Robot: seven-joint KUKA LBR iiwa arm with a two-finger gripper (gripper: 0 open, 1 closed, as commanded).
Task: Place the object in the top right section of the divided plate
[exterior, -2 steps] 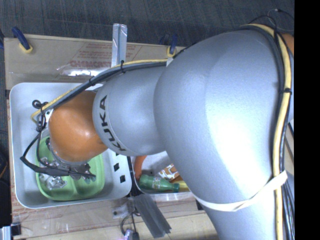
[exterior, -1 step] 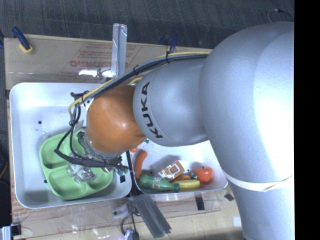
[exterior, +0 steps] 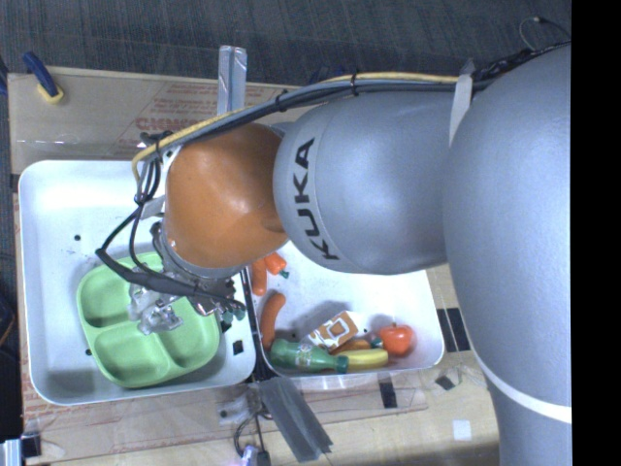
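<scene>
A green divided plate [exterior: 121, 357] lies in the left white bin [exterior: 58, 212], toward its front. My gripper [exterior: 155, 311] hangs low over the plate's middle, near the ridge between its sections, under the orange band [exterior: 218, 197] of the arm. The wrist and its cables cover the plate's upper right part. Whether anything is held there is hidden from me.
The right bin [exterior: 427, 304] holds an orange carrot [exterior: 273, 265], a brown sausage [exterior: 272, 318], a green bottle [exterior: 306, 357], a banana [exterior: 367, 359], a red tomato [exterior: 396, 338] and a small printed box [exterior: 336, 329]. The big grey arm [exterior: 408, 163] covers most of that bin.
</scene>
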